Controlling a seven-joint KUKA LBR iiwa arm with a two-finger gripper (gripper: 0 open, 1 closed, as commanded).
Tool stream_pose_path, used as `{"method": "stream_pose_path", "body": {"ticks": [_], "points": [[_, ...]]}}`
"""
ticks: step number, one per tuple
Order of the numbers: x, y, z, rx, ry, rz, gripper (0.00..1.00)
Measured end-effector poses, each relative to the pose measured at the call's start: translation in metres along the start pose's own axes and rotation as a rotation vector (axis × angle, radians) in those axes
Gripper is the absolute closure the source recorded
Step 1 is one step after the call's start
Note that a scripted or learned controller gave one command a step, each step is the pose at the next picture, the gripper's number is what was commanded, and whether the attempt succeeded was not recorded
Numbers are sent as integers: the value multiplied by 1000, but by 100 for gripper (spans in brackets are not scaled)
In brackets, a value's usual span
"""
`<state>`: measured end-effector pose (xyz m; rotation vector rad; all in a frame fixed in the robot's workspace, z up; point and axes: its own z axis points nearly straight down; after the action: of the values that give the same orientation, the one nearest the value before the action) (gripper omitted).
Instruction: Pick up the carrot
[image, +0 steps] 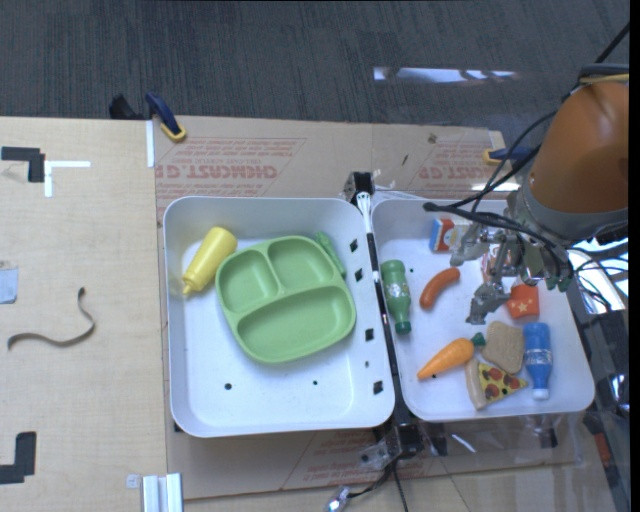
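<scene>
Near the front edge of the right bin (560, 400): carrot (446, 358), lying flat, leafy end toward the bread slice (504, 346)
Claw: gripper (492, 290) hangs above the bin's middle, fingers spread narrowly, nothing between them
Beside the claw: sausage (439, 287) toward the bin's left wall, orange block (523, 300) toward its right
Front right corner: pizza slice (493, 382), blue bottle (537, 358)
Left wall: green bottle (397, 295)
Left bin (190, 400): green tray (287, 297), yellow bottle (208, 257)
</scene>
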<state>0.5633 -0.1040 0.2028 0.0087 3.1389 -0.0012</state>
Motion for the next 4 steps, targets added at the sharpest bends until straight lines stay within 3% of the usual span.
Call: {"method": "stream_pose_path", "body": {"ticks": [1, 2, 3, 4], "points": [[71, -4, 95, -1, 3, -101, 0], [82, 8, 111, -2, 3, -38, 0], [81, 9, 102, -1, 0, -42, 100], [81, 9, 102, -2, 0, -41, 0]]}}
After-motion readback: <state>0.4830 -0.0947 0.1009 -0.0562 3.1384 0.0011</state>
